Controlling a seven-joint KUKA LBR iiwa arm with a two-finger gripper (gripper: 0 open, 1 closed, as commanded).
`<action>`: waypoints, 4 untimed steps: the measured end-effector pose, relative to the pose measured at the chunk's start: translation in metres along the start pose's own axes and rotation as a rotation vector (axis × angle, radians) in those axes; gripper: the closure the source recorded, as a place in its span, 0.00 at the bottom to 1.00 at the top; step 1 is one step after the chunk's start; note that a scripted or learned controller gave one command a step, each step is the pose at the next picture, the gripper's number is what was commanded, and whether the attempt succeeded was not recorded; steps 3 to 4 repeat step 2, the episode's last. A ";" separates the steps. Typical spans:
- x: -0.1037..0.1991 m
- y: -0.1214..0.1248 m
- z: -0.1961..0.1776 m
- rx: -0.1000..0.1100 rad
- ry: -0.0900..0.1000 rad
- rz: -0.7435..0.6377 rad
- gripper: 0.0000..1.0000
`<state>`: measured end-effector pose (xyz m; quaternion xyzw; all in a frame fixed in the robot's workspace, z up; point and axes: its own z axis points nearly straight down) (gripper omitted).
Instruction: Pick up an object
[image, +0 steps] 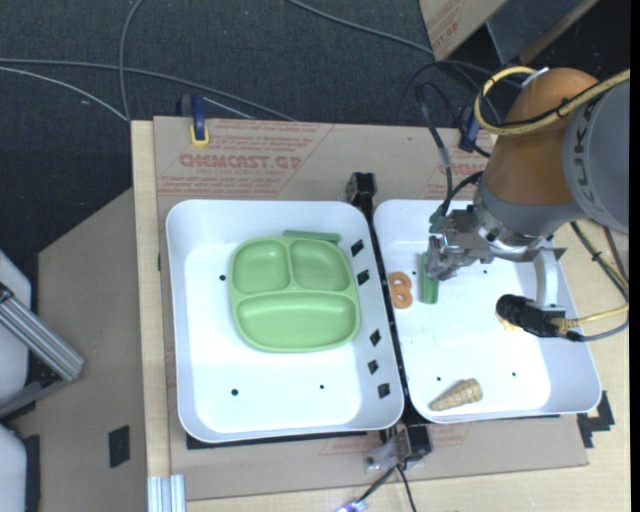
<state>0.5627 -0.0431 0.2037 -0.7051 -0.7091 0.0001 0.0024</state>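
Overhead, cardboard-topped bench (250, 145), two white bins (300, 390), green plate (293, 297), dark carpet (300, 60)

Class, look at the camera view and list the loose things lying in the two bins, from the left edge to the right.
Green divided plate → orange ring → tan cone. The green stick is left out, since its span overlaps the cone's.
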 end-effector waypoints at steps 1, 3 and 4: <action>0.040 -0.016 -0.009 -0.001 0.000 0.000 1.00; 0.093 -0.036 -0.024 -0.001 0.000 0.000 1.00; 0.093 -0.036 -0.024 -0.001 0.000 0.000 1.00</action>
